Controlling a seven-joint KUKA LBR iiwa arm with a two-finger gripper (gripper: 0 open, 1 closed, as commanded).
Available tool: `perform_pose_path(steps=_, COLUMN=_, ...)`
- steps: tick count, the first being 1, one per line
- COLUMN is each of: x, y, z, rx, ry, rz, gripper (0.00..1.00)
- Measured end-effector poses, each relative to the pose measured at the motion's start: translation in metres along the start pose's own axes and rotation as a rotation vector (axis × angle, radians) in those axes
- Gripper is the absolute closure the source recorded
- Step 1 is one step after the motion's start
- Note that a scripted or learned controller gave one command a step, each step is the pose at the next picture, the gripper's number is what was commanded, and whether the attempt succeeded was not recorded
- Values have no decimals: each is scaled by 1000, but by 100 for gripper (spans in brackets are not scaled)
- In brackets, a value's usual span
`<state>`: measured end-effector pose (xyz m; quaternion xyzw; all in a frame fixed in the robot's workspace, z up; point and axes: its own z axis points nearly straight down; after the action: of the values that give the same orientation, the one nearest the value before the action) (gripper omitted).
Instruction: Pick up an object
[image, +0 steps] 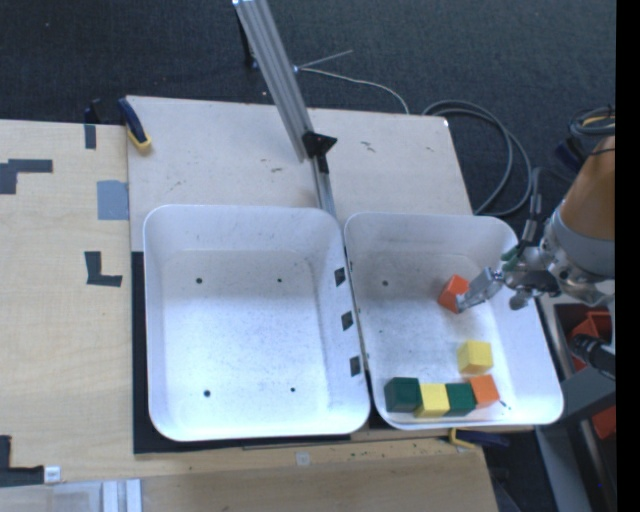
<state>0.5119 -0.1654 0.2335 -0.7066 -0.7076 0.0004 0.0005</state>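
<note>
The pincer (478, 291) reaches into the right bin (420, 232) from the right, touching an orange block (453, 292) on its left. Whether it clamps the block, I cannot tell.

Blue-yellow clamp (134, 124), grey cables (490, 130)

Grey arm (585, 245) with orange band (592, 195) above wrist; metallic two-finger gripper (484, 290) with dark fittings.

The pincer (470, 296) touches an orange block (453, 292) in the right bin (420, 232).
</note>
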Motion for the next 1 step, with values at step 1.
perform_pose_path(steps=1, x=9, y=65, z=117, rx=-4, ry=-6, rz=0, gripper=0)
